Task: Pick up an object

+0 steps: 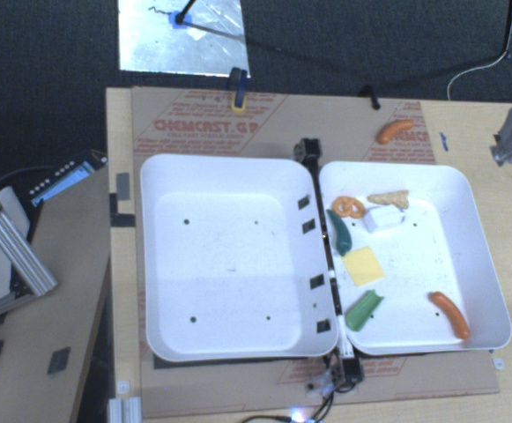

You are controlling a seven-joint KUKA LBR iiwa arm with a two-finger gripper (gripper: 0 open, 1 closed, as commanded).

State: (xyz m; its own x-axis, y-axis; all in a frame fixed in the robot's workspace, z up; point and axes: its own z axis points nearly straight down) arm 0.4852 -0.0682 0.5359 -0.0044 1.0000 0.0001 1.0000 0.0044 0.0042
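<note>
Board (204, 123) lettered "CHEMCAST GP" (red), two bins (229, 170)

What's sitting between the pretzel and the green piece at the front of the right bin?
In the camera view, between the pretzel and the green piece lie a dark green pepper and a yellow square.

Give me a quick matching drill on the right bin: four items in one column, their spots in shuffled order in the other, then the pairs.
Items:
1. yellow square
2. orange sausage
3. pretzel
4. light green piece

Places:
A. near corner on the bin's right side
B. far end, close to the divider
C. middle, left of centre
D. near end, beside the divider

Pairs: 1-C, 2-A, 3-B, 4-D
</note>
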